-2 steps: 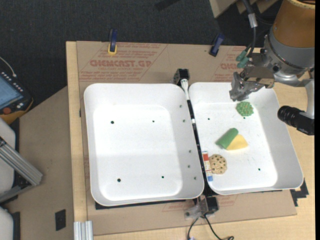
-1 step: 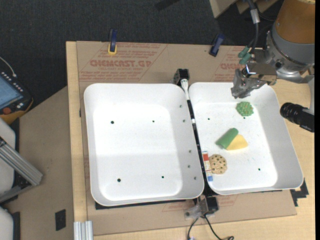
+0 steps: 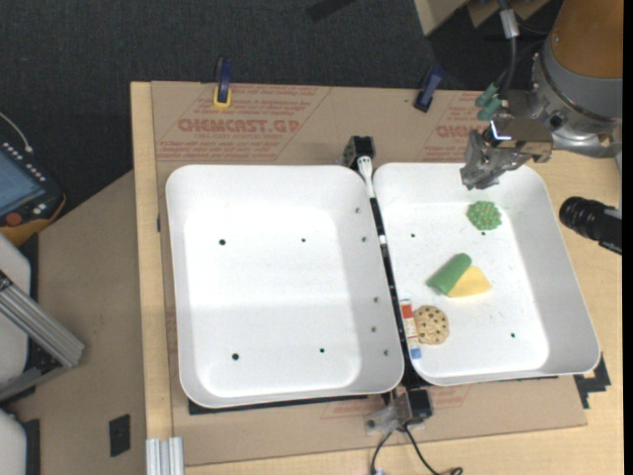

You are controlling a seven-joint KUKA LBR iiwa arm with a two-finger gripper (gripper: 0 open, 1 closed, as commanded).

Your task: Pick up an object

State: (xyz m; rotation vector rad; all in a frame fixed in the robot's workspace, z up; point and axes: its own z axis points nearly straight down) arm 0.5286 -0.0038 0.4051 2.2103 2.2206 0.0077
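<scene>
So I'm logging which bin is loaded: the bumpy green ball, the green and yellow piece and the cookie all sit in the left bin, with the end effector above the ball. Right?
Not quite: the camera view shows the bumpy green ball, the green and yellow piece and the cookie in the right bin, not the left. The end effector is indeed above the ball.

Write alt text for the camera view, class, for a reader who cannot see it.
A grey robot arm's pincer hangs over the far side of the right white bin, just above a bumpy green ball. Nearer lie a green and yellow wedge and a speckled cookie.
</scene>
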